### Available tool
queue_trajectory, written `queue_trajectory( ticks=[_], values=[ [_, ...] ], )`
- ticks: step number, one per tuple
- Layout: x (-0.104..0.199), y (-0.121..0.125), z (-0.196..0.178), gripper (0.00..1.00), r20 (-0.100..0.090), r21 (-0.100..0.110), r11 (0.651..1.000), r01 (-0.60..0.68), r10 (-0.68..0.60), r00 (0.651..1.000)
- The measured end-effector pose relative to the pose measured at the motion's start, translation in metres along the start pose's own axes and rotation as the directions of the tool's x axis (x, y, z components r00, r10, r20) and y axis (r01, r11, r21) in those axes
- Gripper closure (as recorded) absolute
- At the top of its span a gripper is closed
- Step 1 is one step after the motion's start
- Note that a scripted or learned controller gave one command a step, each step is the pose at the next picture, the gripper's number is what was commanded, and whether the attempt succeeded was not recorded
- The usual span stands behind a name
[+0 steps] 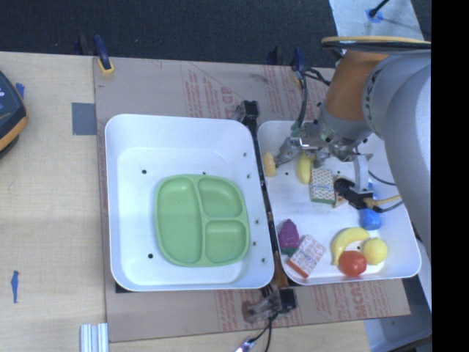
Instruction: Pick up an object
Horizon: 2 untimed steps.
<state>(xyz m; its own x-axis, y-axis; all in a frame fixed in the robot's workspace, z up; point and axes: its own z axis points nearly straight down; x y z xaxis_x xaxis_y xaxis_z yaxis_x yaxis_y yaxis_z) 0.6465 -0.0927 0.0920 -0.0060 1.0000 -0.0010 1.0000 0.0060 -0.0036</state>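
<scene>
Objects for the pick lie in the right bin [404,270]: a lemon-like yellow piece [303,169] and a small box [322,185] right under the end effector [316,152], a purple piece [289,235], a packet [306,255], a banana [346,239], a tomato [352,263], a yellow ball [374,250] and a blue piece [370,219] further toward the near rim. Your arm [352,86] hangs low over the far end of that bin, so you look to be at the descent or grasp stage. Whether the end effector is open or closed, I cannot tell, and nothing can be seen held in it. Your next move probably calls for settling on the yellow piece or the box, which almost touch, so expect one to nudge the other. The left bin [124,196] carries a green divided tray [201,220]. Both bins sit on brown card over a pale wooden tabletop [44,233]; dark carpet lies beyond its far edge, and a black and orange device [9,112] rests at the left.
</scene>
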Motion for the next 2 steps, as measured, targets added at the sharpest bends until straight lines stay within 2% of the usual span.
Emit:
queue_trajectory(
  ticks=[1, 2],
  values=[
    [-0.001, -0.001, -0.010, 1.00, 0.000, 0.005, 1.000, 0.002, -0.002, 1.000],
    [0.081, -0.017, -0.101, 1.00, -0.002, -0.002, 1.000, -0.001, 0.001, 1.000]
  ],
)
